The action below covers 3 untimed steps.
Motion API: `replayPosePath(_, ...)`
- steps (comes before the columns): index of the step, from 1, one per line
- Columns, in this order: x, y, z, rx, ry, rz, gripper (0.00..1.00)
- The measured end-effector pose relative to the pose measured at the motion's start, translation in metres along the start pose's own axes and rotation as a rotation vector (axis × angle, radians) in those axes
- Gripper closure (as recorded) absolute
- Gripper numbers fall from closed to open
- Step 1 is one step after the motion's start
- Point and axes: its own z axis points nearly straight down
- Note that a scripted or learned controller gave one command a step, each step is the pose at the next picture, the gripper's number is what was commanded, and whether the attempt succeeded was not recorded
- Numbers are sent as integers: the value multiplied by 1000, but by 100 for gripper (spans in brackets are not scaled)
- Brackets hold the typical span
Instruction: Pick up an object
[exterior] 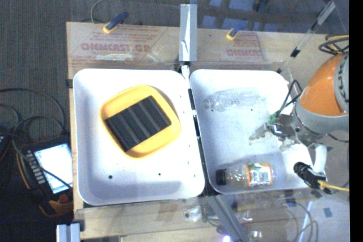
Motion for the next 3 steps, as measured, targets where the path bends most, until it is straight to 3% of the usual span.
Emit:
replayPosePath(1,-16,-13,26,-12,7,-109,0)
replayPosePath(2,72,-30,26,-21,2,-84,0)
replayPosePath(3,28,-9,-14,0,0,4,0)
